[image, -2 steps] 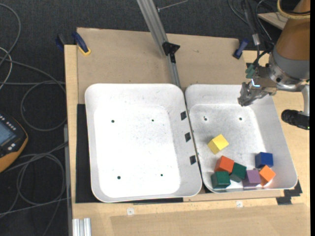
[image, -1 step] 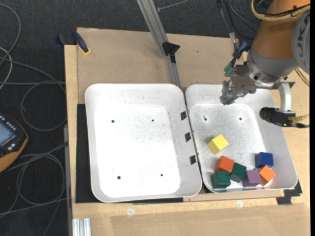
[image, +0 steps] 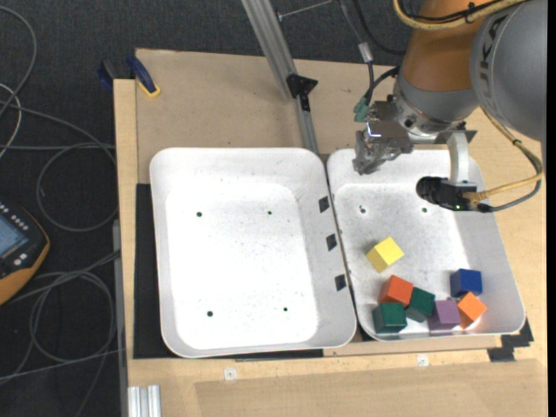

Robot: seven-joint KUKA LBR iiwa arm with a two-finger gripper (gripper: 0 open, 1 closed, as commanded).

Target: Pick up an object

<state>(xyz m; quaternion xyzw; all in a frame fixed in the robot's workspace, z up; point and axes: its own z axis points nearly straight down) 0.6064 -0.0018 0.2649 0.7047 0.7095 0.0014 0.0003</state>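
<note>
A blue-and-yellow clamp (image: 143, 76) lies at the far left corner of the tan bench (image: 217, 85), beside grey cables (image: 52, 172) looping over dark carpet. The left bin (image: 174, 168), a shallow white tray with rounded corners and a speckled floor, sits beside the right bin (image: 495, 276), the two touching along a seam marked by small black clips (image: 330, 241). A grey metal bar (image: 278, 59) slants down toward the bins' far edge. In the right bin, a yellow block (image: 385, 253) rests alone near the centre, turned so its corners point toward the bin walls; it looks about cubic, with no clear long axis. Nearer the front wall, matte blocks cluster close together: dark green (image: 390, 318), orange-red (image: 399, 289), green (image: 422, 302), purple (image: 446, 313), orange (image: 471, 306) and blue (image: 466, 281). The gripper (image: 375, 156) hangs over the right bin's far left corner, well apart from the blocks; whether it is spread or closed cannot be told, and nothing shows in its grasp. Above it rises the arm (image: 512, 50) with its glossy orange band (image: 443, 33).
</note>
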